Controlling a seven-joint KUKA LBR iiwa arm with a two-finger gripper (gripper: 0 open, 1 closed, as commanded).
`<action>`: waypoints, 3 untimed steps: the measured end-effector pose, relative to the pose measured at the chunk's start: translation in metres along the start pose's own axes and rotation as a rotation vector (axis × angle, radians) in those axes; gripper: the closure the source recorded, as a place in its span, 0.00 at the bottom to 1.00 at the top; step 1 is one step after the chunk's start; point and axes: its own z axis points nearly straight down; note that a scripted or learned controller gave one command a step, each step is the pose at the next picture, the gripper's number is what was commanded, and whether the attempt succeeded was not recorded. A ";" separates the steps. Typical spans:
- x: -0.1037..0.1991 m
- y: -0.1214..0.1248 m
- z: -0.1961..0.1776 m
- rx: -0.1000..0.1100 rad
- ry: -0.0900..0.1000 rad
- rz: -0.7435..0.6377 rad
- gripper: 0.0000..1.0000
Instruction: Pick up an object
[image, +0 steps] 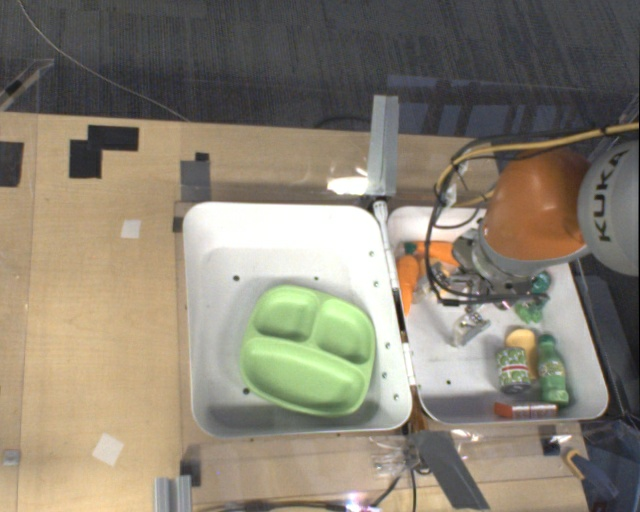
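On the light wooden desk (90, 330) sit two white bins side by side. The left bin (215, 250) has a green plate with three parts (308, 349) in it. The right bin (440, 385) has an orange carrot (408, 280), a small can (515, 366), a green bottle (551, 368) and a red pen (524, 409). The pincer (470, 327) hangs low over the middle of the right bin, near the can. I cannot tell if it is wide or narrow. Behind the desk is dark grey carpet (250, 50).
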 end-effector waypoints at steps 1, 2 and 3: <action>-0.019 -0.014 0.000 -0.001 0.009 -0.112 0.00; -0.012 -0.009 0.000 0.003 -0.003 -0.178 0.00; -0.022 -0.019 0.001 -0.004 0.000 -0.312 0.00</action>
